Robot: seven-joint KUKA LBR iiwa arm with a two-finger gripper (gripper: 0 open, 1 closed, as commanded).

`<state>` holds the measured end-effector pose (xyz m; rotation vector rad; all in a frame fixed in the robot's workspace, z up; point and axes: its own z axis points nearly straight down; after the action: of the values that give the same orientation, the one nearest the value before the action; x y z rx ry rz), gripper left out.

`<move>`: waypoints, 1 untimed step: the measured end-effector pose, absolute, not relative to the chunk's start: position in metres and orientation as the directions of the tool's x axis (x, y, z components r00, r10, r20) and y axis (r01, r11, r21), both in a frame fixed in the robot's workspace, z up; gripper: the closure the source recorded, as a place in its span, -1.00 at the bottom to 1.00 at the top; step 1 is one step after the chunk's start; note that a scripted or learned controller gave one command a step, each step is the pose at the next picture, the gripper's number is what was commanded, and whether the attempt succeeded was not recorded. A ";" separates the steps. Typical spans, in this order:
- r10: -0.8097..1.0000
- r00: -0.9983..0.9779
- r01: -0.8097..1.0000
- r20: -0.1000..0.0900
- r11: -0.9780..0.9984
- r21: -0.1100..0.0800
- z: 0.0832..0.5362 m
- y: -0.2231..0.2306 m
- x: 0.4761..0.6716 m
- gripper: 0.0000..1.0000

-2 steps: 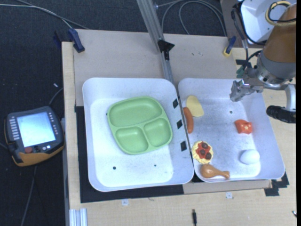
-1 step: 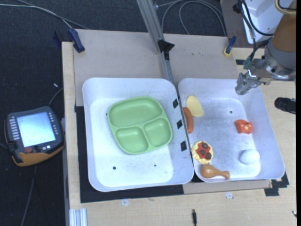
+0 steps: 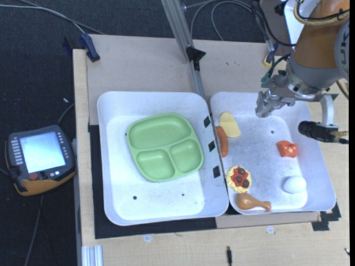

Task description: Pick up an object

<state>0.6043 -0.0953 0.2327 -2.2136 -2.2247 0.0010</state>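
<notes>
White plastic makes up both bins on the desk (image 3: 138, 65), and the divide between them serves as the landmark. Left of the divide, the left bin (image 3: 116, 204) holds 1 green tray (image 3: 165, 147) with 3 compartments. Right of the divide, the right bin (image 3: 316, 165) holds 6 toy foods: 1 sausage (image 3: 223, 140) lying against the divide, 1 yellow piece (image 3: 229, 124) just beside it, 1 small pizza (image 3: 239, 178) and 1 drumstick (image 3: 252, 203) toward the near corner, then 1 red piece (image 3: 287, 148) and 1 white egg (image 3: 294, 184) further right.

Any of the 6 could be the pick (the task names none). The tool (image 3: 267, 105) hovers over the far part of the right bin, further from the divide than the yellow piece, with nothing between its tips; how far it is open I cannot tell.

Risks, as I judge them: straight below the tool lies bare bin floor, so a plain descent would close on nothing. The sausage sits tight to the divide, where a finger could strike the rim. The egg looks round and smooth, likely to squirt out of a pinch.
</notes>
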 end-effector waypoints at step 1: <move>1.000 -0.007 1.000 0.003 0.007 0.000 0.241 -0.044 0.605 1.00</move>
<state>0.6049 -0.0441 0.2405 -2.2126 -2.2278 -0.0030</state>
